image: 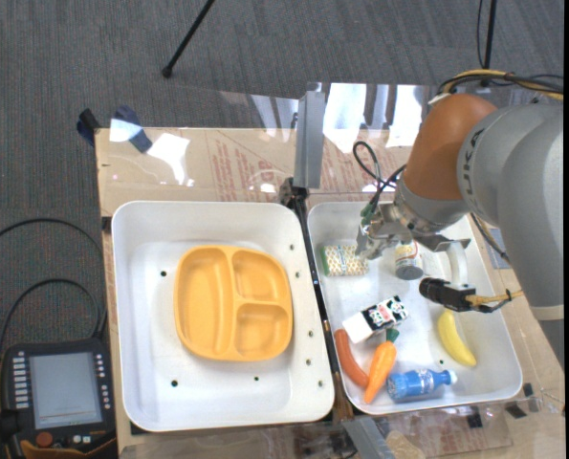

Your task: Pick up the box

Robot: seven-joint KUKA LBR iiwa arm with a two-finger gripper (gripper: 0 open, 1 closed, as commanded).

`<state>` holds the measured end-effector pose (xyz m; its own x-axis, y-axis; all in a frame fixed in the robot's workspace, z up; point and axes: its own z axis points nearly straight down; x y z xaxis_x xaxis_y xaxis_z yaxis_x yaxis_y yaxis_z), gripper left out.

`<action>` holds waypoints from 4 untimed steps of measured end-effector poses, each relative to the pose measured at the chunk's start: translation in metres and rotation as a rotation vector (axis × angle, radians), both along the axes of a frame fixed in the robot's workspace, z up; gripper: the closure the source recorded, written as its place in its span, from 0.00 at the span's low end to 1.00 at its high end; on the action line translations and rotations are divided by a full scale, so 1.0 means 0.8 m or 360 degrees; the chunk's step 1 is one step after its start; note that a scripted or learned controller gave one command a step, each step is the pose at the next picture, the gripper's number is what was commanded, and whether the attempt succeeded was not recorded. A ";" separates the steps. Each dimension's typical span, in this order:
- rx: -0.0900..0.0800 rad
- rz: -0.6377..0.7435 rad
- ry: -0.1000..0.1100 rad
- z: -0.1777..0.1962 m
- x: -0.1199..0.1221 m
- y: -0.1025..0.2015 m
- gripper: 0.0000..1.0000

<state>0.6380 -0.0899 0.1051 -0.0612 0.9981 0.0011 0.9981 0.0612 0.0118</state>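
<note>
A small pale box with coloured dots (343, 259) lies in the right bin (499, 352) near its back left corner. A second box, white with black patches (375, 319), lies tilted in the middle of that bin. My gripper (371, 245) hangs just over the right end of the dotted box, with the grey arm and orange band behind it to the right. Nothing is visibly held between its fingers.
A small can (405, 259) stands right of the gripper. A banana (455, 338), a carrot (380, 369), a red sausage (350, 356) and a blue bottle (419, 383) lie in the front half of the right bin. The left bin (141, 352) holds a yellow divided plate (232, 302).
</note>
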 end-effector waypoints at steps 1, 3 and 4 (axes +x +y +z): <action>0.0000 0.0000 0.0000 0.000 0.000 0.000 0.00; -0.0003 -0.0038 -0.0004 -0.012 -0.012 0.009 0.00; -0.0008 0.0120 -0.0006 -0.012 -0.009 0.009 0.00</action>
